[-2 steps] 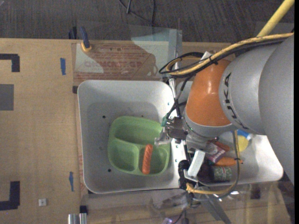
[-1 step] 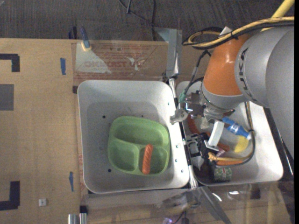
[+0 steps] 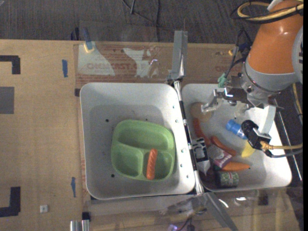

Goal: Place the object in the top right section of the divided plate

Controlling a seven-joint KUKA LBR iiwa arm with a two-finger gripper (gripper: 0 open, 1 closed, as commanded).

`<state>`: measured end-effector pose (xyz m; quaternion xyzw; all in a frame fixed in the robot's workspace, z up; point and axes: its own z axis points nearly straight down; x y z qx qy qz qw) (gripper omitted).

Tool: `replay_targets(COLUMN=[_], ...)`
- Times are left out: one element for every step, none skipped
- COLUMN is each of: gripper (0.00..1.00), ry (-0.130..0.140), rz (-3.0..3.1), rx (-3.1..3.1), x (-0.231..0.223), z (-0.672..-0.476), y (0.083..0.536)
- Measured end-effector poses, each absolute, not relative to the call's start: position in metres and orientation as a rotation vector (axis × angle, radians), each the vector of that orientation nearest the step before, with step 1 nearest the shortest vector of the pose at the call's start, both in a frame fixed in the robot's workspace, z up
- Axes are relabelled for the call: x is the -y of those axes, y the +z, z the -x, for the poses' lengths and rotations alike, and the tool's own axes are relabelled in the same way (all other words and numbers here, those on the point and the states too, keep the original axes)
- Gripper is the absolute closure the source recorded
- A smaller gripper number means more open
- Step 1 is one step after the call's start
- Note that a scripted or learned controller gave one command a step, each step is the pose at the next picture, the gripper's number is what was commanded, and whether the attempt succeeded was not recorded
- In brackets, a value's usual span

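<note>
**Over the right bin, plate waiting in the left**

My gripper (image 3: 211, 105) hangs above the upper part of the right bin (image 3: 281, 177), reaching in from the right with my orange band above it. I cannot tell how it is set, and I see nothing held in it. It sits just beside a pale, rounded object (image 3: 196, 110) near the bin's top left corner, which I judge may be the thing I am working toward.

Below me the bin holds a loose scatter: a blue cylinder (image 3: 236, 128), a red sausage (image 3: 223, 145), an orange carrot (image 3: 237, 166), a yellow piece (image 3: 247, 151), a dark can (image 3: 226, 178) and a small packet (image 3: 220, 158). They look like smooth plastic toy food, mostly rounded, so they may roll or slip under a pinch.

The green plate (image 3: 126, 150) lies well apart, in the left bin (image 3: 96, 105), flat and glossy with raised dividers. A hotdog (image 3: 151, 163) rests in its lower right section. The top right section looks free, so the placing step is not yet done.
</note>
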<state>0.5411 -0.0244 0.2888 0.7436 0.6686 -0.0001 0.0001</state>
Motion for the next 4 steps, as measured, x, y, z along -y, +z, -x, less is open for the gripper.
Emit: replay_targets(gripper=[0.0, 0.0, 0.0, 0.0], ry=[0.001, -0.002, 0.001, 0.001], rz=[-2.18, -2.207, -2.165, -2.19], rx=[-2.259, -2.237, -2.272, -2.248], x=[0.099, 0.048, 0.103, 0.113], z=[-0.543, -0.517, -0.55, -0.613], y=[0.369, 0.338, 0.398, 0.415])
